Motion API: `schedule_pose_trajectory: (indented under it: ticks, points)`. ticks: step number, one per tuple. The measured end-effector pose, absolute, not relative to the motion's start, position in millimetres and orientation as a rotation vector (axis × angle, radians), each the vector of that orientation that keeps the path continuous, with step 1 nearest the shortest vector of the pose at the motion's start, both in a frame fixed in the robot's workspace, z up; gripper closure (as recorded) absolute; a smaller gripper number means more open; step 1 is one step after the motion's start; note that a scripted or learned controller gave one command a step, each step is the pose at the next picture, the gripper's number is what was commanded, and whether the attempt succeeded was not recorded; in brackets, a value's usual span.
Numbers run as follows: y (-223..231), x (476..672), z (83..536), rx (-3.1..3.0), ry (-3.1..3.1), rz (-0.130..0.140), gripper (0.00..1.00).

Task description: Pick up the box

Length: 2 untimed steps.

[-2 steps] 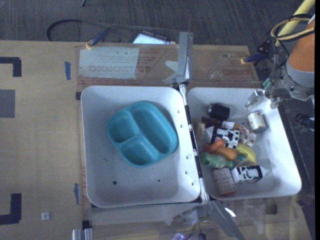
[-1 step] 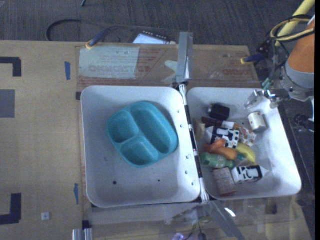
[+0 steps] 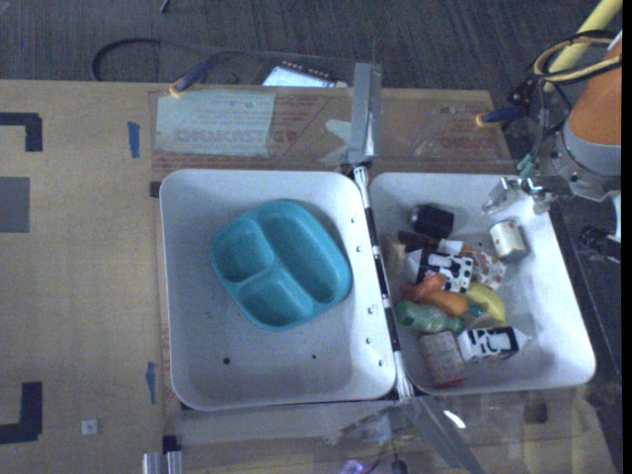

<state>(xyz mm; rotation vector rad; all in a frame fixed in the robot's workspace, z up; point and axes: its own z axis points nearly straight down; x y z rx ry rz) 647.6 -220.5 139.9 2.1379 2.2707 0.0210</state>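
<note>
The task looks barely begun. The box [image 3: 441,357], a small pale carton with a reddish edge, lies flat near the front edge of the right bin [image 3: 563,314], just left of a black-and-white cow-patterned pack [image 3: 491,343] and in front of a green toy [image 3: 423,316] and a carrot [image 3: 438,294]. It rests on the bin floor, part of the clutter, not lifted.

The gripper [image 3: 515,192] hangs over the bin's back right corner, under the orange band of the arm [image 3: 598,117]. It is well apart from the box, with the pile of toys between them. Nothing sits in it, and it touches nothing that I can make out; a small cylinder [image 3: 506,238] lies just in front of it. How wide it stands I cannot tell, since it is small and blurred here.

What is left, by my reading: the whole reach toward the front edge, the descent, the grasp and the lift. The left bin [image 3: 188,265] carries a blue tray [image 3: 281,263], which plays no part.
</note>
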Motion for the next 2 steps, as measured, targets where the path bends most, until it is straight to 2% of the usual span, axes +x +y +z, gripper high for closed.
schedule_pose_trajectory:
  ticks: [2]
  points:
    - [-219.3,654.7,138.7,2.149,2.252,0.027,0.00]
